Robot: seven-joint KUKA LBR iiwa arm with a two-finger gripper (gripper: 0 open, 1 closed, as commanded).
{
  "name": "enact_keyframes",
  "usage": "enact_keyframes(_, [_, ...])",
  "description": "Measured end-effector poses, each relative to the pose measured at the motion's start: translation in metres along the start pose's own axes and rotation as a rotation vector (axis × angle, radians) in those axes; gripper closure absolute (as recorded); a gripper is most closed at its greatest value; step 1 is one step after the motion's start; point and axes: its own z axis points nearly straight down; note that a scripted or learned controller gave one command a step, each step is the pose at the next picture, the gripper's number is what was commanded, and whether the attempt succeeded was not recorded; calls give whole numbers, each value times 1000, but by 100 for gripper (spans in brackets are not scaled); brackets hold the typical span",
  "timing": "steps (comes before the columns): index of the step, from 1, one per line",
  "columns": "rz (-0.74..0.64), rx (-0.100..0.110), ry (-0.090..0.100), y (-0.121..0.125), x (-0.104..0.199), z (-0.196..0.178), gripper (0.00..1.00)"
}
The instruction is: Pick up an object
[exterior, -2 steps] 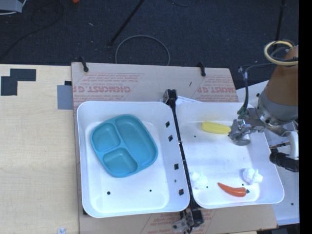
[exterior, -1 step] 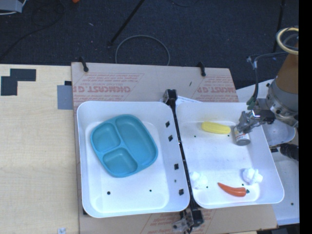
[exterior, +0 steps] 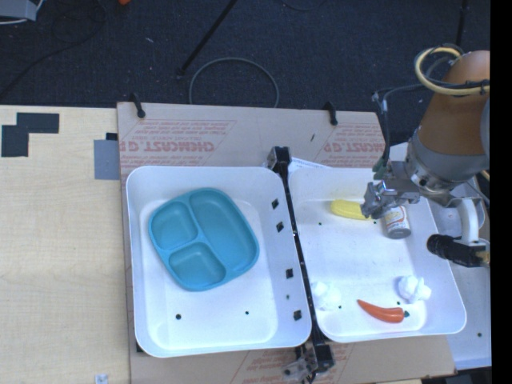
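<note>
Over right bin (exterior: 448, 314), arm reaches down-left; claw (exterior: 376, 201) sits betw. yellow banana (exterior: 346, 209) & small can (exterior: 395, 223), grip state unclear.

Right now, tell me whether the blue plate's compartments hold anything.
Empty. All three compartments of the blue plate show bare blue surface; it lies flat in the left bin.

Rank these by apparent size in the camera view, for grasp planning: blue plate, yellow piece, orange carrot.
1. Blue plate, clearly largest.
2. Orange carrot and yellow piece look similar; the gripper hides the yellow piece's end.
</note>
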Motion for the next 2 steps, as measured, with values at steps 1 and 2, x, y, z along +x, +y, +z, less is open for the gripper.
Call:
enact_keyframes(1, [0,-1,-1,21,43,12,100])
enact_keyframes(2, [-1,-2,-1,40,85,16,100])
